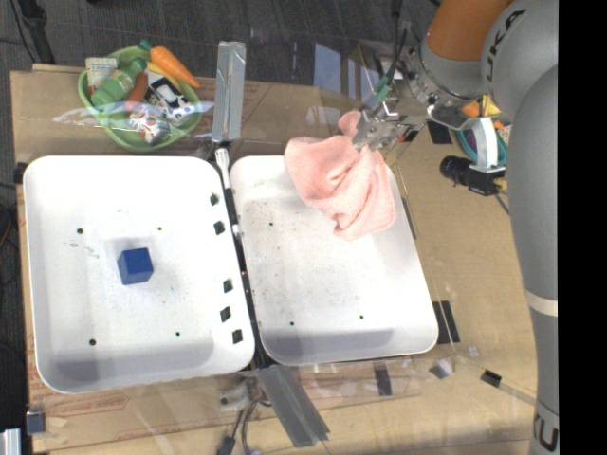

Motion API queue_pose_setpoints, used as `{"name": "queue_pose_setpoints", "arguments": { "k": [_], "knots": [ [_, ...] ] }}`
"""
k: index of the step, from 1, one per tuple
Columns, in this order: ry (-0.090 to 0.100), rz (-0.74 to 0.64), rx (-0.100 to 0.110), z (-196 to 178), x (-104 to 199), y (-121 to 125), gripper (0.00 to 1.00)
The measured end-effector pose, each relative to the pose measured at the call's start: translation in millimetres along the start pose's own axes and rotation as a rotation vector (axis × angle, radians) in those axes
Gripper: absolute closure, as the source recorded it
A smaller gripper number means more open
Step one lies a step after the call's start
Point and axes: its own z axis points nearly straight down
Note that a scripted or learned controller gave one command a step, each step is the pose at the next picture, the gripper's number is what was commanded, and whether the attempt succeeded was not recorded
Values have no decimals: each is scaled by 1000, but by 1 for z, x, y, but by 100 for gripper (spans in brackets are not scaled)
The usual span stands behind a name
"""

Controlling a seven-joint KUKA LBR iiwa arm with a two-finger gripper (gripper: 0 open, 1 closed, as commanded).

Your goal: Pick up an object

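Grey arm (541, 254) nearest lens, rising up frame's right side. Claw (377, 131) at top, over far right corner of right bin (332, 335). Looks clamped on pink cloth (340, 183): top corner bunched betw fingers, rest draping down and left from claw, long axis slanting toward bin centre. Cloth apparently lifted, lower folds maybe brushing bin floor. Blue cube (136, 264) well left of claw, in left bin (57, 368). Green bowl of toys (142, 98) far left, beyond bins.
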Motion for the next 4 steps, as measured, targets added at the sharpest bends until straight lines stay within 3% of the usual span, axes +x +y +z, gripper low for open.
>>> {"name": "queue_pose_setpoints", "arguments": {
  "k": [1, 2, 3, 4],
  "knots": [
    [1, -68, 4, 73, 21, 1, 100],
    [1, -68, 2, 72, 21, 1, 0],
    [2, 237, 5, 132, -5, -1, 0],
    [1, 457, 5, 203, 64, -73, 0]
  ]
}}
